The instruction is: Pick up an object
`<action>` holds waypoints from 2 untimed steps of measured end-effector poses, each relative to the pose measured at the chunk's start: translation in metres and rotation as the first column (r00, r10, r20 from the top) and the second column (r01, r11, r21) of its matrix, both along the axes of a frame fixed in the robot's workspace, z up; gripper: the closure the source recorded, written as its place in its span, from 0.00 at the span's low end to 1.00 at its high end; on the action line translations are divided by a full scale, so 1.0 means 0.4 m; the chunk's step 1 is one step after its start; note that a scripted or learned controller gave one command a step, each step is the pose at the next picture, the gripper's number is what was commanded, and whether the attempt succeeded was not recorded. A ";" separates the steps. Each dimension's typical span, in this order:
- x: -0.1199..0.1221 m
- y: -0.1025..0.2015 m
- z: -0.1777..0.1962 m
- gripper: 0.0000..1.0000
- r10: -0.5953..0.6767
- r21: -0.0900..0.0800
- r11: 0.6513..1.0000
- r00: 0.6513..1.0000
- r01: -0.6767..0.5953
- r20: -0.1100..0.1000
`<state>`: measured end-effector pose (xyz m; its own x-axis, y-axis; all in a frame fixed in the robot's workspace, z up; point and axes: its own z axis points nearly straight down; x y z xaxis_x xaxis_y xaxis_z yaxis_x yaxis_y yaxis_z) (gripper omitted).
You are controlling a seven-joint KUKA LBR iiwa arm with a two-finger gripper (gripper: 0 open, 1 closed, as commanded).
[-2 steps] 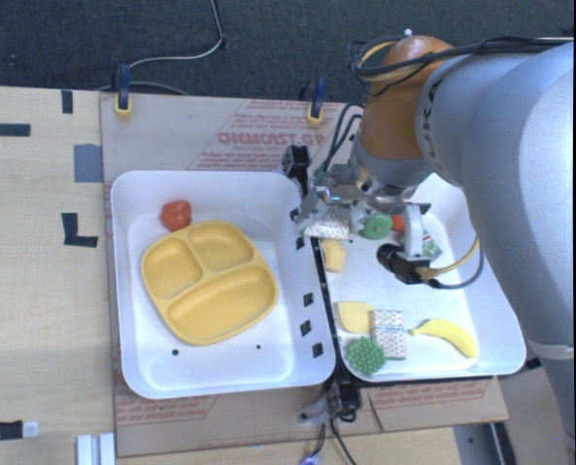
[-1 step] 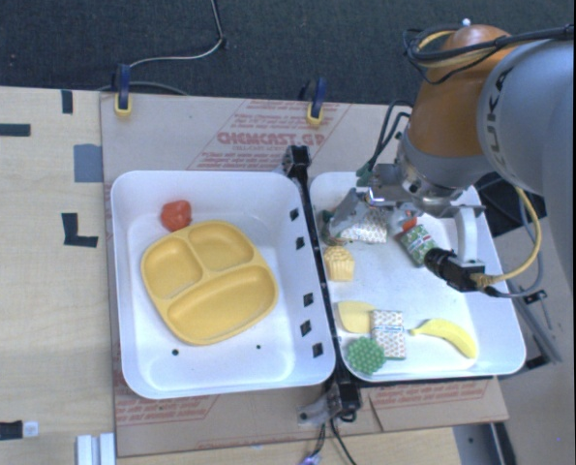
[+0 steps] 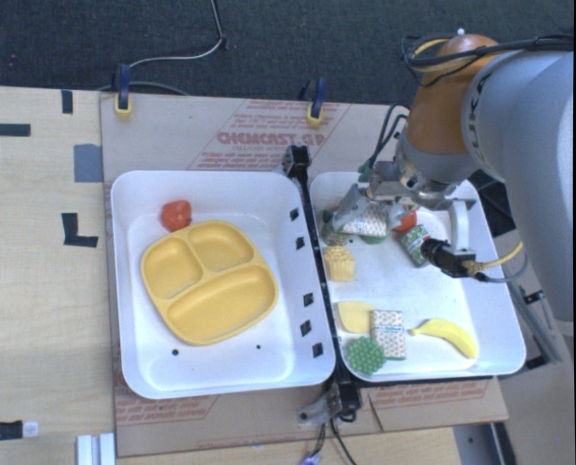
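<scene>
My gripper (image 3: 357, 209) is low over the back left part of the right bin (image 3: 491, 303). It sits right on top of a white and green pouch (image 3: 369, 226), which partly shows under it. Whether it holds the pouch is hidden by the wrist. A yellow corn piece (image 3: 340, 262) lies just in front of the pouch. A green bottle with a red end (image 3: 413, 242) lies to the pouch's right, under the arm.
Near the right bin's front lie a banana (image 3: 448, 337), a checkered packet (image 3: 388, 333), a green round thing (image 3: 366, 356) and a pale yellow piece (image 3: 354, 315). The left bin (image 3: 133, 289) holds a yellow divided plate (image 3: 208, 281) and a red fruit (image 3: 176, 214).
</scene>
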<state>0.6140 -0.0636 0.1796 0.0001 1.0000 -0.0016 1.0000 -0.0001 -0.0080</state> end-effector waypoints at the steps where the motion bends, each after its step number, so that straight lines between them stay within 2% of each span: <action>1: -0.100 0.101 0.050 1.00 0.001 0.001 1.000 1.000 -0.001 0.002; 2: -0.100 0.100 0.049 0.00 0.001 0.001 1.000 1.000 -0.001 0.001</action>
